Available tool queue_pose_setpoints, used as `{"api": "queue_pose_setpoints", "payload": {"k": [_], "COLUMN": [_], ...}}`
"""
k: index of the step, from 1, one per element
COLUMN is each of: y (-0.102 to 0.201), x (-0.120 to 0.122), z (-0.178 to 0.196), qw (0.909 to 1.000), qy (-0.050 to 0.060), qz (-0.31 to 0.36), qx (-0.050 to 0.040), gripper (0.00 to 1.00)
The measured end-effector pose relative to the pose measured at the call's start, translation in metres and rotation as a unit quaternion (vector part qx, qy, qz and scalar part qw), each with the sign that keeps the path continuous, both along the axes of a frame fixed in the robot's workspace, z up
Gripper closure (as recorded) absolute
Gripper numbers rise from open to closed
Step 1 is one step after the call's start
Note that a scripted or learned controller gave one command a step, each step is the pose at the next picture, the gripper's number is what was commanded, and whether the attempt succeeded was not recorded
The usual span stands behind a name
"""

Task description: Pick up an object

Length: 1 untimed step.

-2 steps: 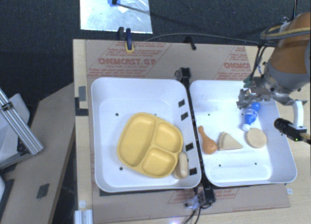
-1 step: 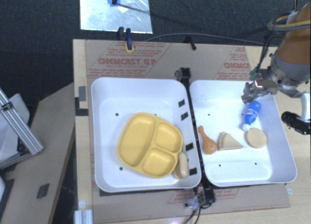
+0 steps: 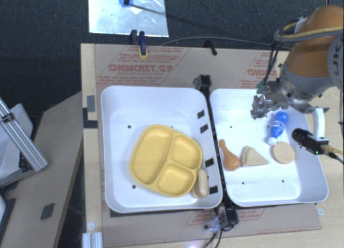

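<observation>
In the right bin point(image 3: 242, 196) lie a small blue and white bottle point(image 3: 277, 125), a round tan disc point(image 3: 283, 153), a pale wedge of bread point(image 3: 252, 157) and an orange drumstick-shaped piece point(image 3: 230, 157). My gripper point(image 3: 260, 106) hangs over the upper part of this bin, just up and left of the bottle. I see nothing held by it. The left bin point(image 3: 115, 134) holds a yellow divided plate point(image 3: 165, 159) with a beige bread roll point(image 3: 201, 183) by its lower right corner.
A black divider point(image 3: 212, 134) with clips runs between the two bins. A blue and yellow clamp point(image 3: 142, 42) sits at the bench's back edge. An aluminium rail point(image 3: 19, 134) stands off the bench to the left.
</observation>
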<state>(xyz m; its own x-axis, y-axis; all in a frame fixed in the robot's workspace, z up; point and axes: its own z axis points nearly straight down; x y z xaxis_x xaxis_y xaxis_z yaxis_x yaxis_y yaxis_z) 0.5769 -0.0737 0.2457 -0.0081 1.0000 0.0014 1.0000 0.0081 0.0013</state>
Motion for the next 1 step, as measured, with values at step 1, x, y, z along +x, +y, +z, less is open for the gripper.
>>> {"api": "queue_pose_setpoints", "payload": {"k": [1], "y": [0.0556], "x": [-0.0124], "z": [-0.0122], "qw": [1.0000], "qy": [0.000], "qz": [0.001], "qx": [0.0005], "gripper": [1.00]}}
